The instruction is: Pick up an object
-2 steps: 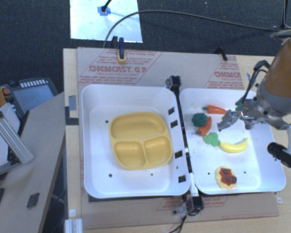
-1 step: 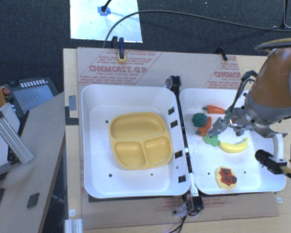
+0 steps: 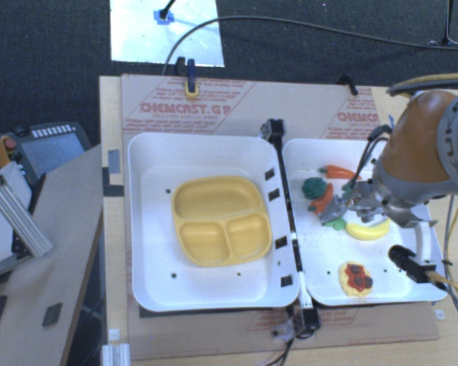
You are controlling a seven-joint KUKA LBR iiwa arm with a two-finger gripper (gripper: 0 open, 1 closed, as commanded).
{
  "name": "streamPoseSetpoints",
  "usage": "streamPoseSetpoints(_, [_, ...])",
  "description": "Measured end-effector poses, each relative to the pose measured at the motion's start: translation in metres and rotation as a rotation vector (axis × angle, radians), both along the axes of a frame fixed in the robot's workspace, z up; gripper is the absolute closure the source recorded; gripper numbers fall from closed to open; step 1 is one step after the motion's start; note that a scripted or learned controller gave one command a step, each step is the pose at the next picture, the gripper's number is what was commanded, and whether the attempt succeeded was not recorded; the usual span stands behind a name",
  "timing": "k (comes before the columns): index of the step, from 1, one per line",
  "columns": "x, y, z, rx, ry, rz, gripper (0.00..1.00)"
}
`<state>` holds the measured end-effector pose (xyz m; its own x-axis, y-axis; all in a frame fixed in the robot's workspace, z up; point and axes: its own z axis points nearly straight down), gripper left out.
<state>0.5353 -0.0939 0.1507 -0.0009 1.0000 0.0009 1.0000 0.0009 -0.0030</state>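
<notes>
In the right bin (image 3: 412, 292) lie several toy foods: an orange carrot (image 3: 337, 171), a green broccoli (image 3: 314, 187), a red pepper (image 3: 322, 200), a small green piece (image 3: 335, 222), a yellow banana (image 3: 368, 230) and a pizza slice (image 3: 356, 277). My gripper (image 3: 348, 207) hangs low over the middle of this bin. It sits just right of the red pepper and above the green piece, with the banana at its lower right. The arm's wrist hides the bin floor behind it.
The left bin (image 3: 149, 204) holds a yellow divided tray (image 3: 217, 219). A black clamped divider (image 3: 284, 204) runs between the two bins. The arm's grey and orange body (image 3: 424, 151) covers the right bin's far right side. A pendant (image 3: 49, 152) lies off the bench at left.
</notes>
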Motion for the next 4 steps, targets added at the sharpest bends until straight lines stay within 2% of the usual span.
streamPoseSetpoints(1, [0.002, 0.001, -0.062, 0.000, 0.002, 0.000, 0.00])
streamPoseSetpoints(2, [0.003, 0.000, -0.049, -0.001, -0.004, -0.001, 1.00])
streamPoseSetpoints(4, [-0.004, 0.001, 0.043, -0.002, -0.010, 0.003, 1.00])
